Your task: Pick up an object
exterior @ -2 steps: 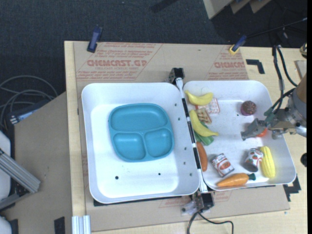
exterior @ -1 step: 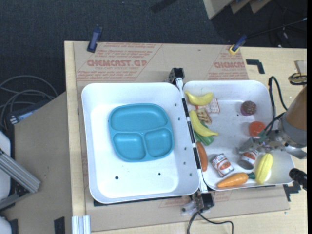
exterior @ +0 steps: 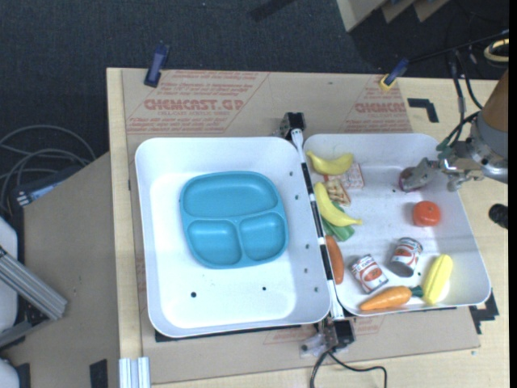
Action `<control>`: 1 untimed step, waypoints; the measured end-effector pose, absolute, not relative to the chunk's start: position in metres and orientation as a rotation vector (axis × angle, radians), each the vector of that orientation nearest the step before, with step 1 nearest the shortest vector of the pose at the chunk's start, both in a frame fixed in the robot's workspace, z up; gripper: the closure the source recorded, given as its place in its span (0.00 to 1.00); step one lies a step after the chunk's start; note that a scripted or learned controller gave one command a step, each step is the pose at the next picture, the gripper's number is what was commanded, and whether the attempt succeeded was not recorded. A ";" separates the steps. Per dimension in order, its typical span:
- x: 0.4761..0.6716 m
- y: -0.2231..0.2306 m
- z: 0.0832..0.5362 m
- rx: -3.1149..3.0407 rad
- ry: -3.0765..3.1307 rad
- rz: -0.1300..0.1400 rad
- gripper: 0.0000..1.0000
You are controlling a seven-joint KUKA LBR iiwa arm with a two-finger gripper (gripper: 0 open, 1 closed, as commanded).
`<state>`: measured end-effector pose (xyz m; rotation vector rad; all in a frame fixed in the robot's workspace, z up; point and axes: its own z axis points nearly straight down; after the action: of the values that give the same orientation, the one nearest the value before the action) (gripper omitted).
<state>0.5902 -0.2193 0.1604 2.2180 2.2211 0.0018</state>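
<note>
1. While the arm (exterior: 494, 124) reaches in from the right, its pincer (exterior: 418, 176) sits over the upper right part of the right bin (exterior: 380, 144); can't tell whether it is spread or pressed together, and nothing is visibly between its tips.
2. Right bin contents, candidates for the pick:
   - orange-red ball (exterior: 426, 212) just below the pincer, apart from it
   - yellow banana (exterior: 330, 163) at top left, second banana (exterior: 334, 206) below it, lying over a green piece (exterior: 342, 232)
   - waffle-like cracker (exterior: 349, 178) between the bananas
   - thin orange-red stick (exterior: 335, 259) along the left wall
   - two small cans with red-and-white labels, one (exterior: 369, 272) left, one (exterior: 405, 255) right; label print too small to read
   - carrot (exterior: 388, 298) near the front wall, yellow corn-like piece (exterior: 437, 278) just beside its right end
3. Left bin (exterior: 153, 217) holds a blue divided plate (exterior: 233, 217), three compartments, sitting flat in the middle.
4. Worktop (exterior: 121, 136) is covered by brown board with red print: "CHEMCAST G.P" legible at upper left (exterior: 195, 104), same logo partly seen at upper right (exterior: 376, 108); the smaller lines are unreadable.
5. Blue clamp (exterior: 155, 65) at the board's top left, blue-and-yellow clamp (exterior: 393, 74) at top right.
6. Black clip (exterior: 294, 123) joins the bins at the back, another (exterior: 339, 331) at the front.
7. Grey cables (exterior: 32, 168) are coiled on the dark floor at left.
</note>
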 end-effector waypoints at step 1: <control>0.566 -0.195 0.107 2.207 2.207 0.009 0.00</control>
<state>0.5659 -0.1949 0.1068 2.2073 2.2072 0.0087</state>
